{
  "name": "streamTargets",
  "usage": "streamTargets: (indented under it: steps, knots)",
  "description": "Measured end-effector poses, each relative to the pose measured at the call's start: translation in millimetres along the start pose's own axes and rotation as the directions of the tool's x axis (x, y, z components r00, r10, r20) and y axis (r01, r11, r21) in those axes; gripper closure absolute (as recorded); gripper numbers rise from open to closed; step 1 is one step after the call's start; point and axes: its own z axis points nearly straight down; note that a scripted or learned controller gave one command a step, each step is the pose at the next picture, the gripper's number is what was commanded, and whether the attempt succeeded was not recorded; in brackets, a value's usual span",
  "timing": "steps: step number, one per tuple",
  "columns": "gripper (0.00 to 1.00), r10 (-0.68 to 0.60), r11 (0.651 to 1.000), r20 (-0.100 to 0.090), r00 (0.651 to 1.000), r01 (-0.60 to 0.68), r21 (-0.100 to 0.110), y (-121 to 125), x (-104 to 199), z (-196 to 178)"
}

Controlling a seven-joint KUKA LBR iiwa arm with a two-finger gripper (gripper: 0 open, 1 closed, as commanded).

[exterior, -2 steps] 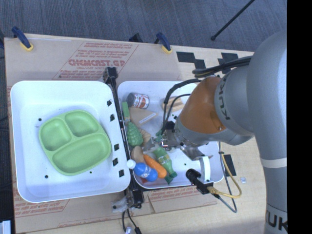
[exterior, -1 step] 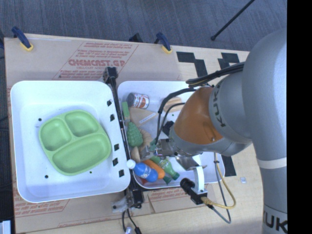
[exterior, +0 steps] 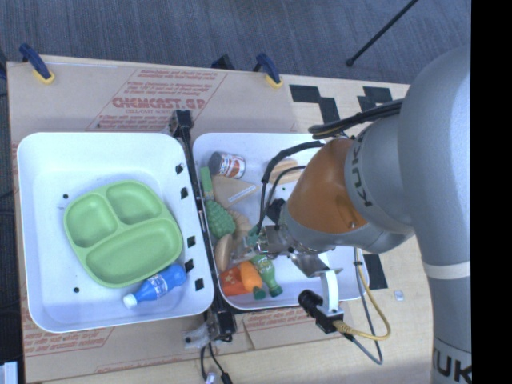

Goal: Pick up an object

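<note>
Arm: the grey arm with the orange band (exterior: 324, 194) is reached in from the right and hangs over the right bin (exterior: 336, 144).
Gripper: the gripper (exterior: 262, 246) is seen low over the pile of small things, near the front of the right bin.
Fingers: how far open they are cannot be told, because the wrist hides them; nothing is seen held between them.
Thing to pick: a small green bottle (exterior: 268, 277) lies just under the gripper, touching an orange toy (exterior: 242, 279).
How it may handle: the green bottle is judged to be light, hard and a bit slippery, so it could roll away when it is pinched.
Where to hold it: the middle of its body is thought the best place, across the narrow way.
Other things in the right bin: a small can (exterior: 230, 165) lies at the back, and a bumpy green toy (exterior: 217, 216) lies by the left wall.
Left bin: a green plate with three parts (exterior: 124, 232) is set in the left bin (exterior: 48, 154), and a blue bottle (exterior: 157, 286) lies just beside the plate's front edge.
Worktop: both bins are set on brown cardboard (exterior: 160, 94), which is held by blue clips (exterior: 36, 62).
Room: a grey carpet floor (exterior: 240, 14) is seen behind the worktop.
</note>
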Motion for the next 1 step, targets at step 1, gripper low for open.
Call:
streamTargets:
  steps: [1]
  knots:
    - [1.0,0.003,1.0,-0.004,1.0,-0.003,0.002,-0.2,33.3,-123.5]
